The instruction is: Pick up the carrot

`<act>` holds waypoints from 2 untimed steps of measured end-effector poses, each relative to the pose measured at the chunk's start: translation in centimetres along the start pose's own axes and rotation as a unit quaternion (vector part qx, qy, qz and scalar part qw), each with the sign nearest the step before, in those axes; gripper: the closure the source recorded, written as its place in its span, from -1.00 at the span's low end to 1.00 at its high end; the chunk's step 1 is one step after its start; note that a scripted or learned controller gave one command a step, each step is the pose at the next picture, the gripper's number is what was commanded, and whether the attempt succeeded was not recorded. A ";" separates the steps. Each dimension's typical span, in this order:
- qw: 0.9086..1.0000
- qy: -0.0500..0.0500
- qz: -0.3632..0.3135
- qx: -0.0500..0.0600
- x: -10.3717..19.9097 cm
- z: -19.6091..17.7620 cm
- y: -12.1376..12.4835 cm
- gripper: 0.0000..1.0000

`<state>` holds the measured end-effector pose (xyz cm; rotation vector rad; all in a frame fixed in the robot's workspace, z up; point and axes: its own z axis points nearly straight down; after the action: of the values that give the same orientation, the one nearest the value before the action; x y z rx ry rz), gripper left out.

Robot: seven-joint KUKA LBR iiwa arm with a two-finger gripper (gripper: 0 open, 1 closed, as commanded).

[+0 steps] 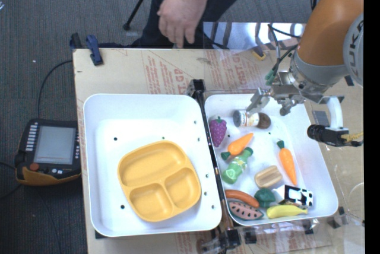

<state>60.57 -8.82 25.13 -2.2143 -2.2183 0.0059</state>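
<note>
Two orange carrots with green tops lie in the right bin (325, 178): one carrot (241, 143) near the bin's middle left, tilted, and a second carrot (287, 164) further right, pointing toward the front. My gripper (273, 104) hangs over the far end of this bin, behind both carrots and apart from them. Its fingers (257, 101) are spread open with nothing between them. A small jar (246, 118) lies just below the gripper.
The right bin also holds purple grapes (218, 130), a green bottle (236, 167), a bread piece (268, 176), a sausage (241, 196), a watermelon slice (246, 210) and a banana (287, 210). A yellow divided plate (159, 180) sits in the left bin. A person's hand (180, 15) hovers beyond the bench.
</note>
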 end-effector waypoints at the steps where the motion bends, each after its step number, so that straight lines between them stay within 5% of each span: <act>1: 0.999 0.001 0.044 0.008 -3.3 13.0 -3.7 -1.00; 2: 0.999 0.006 0.048 -0.003 -9.1 15.6 -4.0 -1.00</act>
<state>56.49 -17.92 9.53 -2.3142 -2.1070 -0.0143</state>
